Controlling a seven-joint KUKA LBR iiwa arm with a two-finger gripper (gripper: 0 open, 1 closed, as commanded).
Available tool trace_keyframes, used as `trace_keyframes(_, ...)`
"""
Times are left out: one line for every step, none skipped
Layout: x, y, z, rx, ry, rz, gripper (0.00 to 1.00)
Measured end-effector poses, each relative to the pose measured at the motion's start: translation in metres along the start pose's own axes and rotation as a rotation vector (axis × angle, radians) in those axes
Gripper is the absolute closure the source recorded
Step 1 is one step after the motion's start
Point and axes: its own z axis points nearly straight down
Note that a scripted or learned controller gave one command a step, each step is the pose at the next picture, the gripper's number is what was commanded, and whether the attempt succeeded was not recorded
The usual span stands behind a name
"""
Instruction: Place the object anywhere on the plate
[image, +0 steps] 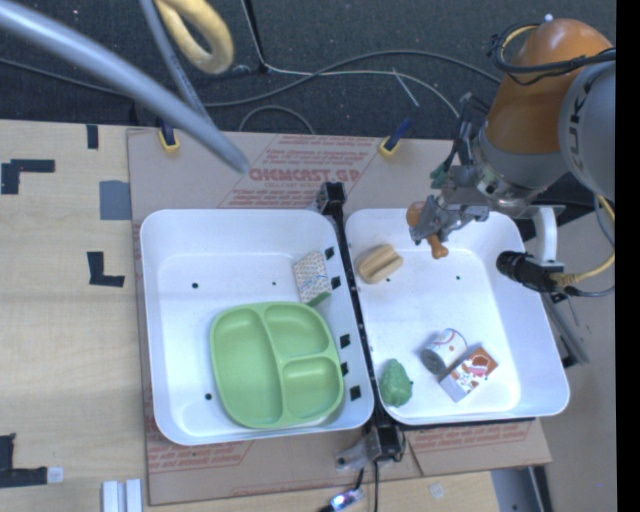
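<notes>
Gripper above far part of right bin, jaws state impossible to tell. Tan bread-like object just left of it on bin floor. Green plate in left bin.

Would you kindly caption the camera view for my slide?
Claw above right bin near tan bun-shaped object; green divided plate left.

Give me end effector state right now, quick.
End effector: cannot be told whether open or closed; it hangs over the right bin, nothing seen between its tips.
</notes>
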Motion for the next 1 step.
trace_keyframes(0.0548, -0.0206, 0.0057, 0.001, 0.000, -0.001, 1.00)
